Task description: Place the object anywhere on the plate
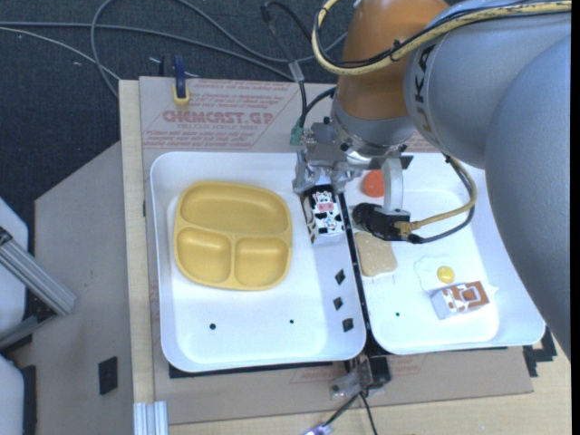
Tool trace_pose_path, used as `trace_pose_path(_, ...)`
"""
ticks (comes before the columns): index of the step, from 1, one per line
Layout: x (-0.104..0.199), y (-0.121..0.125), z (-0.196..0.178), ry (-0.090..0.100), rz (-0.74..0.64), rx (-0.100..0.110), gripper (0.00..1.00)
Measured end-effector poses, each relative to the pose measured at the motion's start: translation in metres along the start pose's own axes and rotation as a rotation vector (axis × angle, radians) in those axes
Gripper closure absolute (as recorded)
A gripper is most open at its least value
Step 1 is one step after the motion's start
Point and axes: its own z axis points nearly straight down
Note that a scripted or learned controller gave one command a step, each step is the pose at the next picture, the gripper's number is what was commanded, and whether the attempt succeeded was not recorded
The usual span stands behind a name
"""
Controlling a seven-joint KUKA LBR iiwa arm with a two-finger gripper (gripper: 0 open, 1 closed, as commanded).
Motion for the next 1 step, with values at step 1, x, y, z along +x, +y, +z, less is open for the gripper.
trace_pose_path(1, 0.0001, 0.0002, 0.0001, 0.000, 0.000, -0.001, 0.00)
